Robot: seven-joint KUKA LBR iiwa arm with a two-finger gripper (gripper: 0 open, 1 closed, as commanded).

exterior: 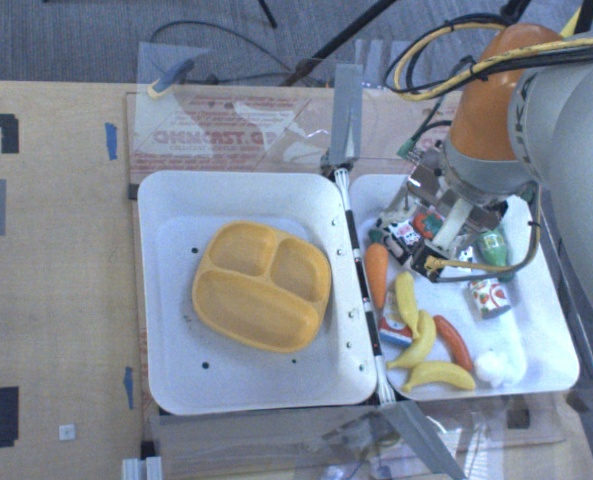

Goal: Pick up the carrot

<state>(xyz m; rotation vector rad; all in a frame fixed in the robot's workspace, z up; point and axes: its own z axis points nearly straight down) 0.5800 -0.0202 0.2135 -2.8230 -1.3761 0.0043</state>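
Note:
The carrot (pixel 376 273) is a short orange root lying lengthwise by the left wall of the right bin (pixel 551 368), its dark top end pointing to the back. My gripper (pixel 404 230) reaches down from the orange-banded wrist at the bin's back. It hangs just right of the carrot's top end, over a small printed packet (pixel 407 235). Nothing shows as held.
A yellow divided plate (pixel 262 285) lies in the left bin (pixel 166 368). In the right bin are two bananas (pixel 420 340), a red sausage (pixel 453 341), a white ball (pixel 493 367), a small printed carton (pixel 488 296) and a green item (pixel 492 247).

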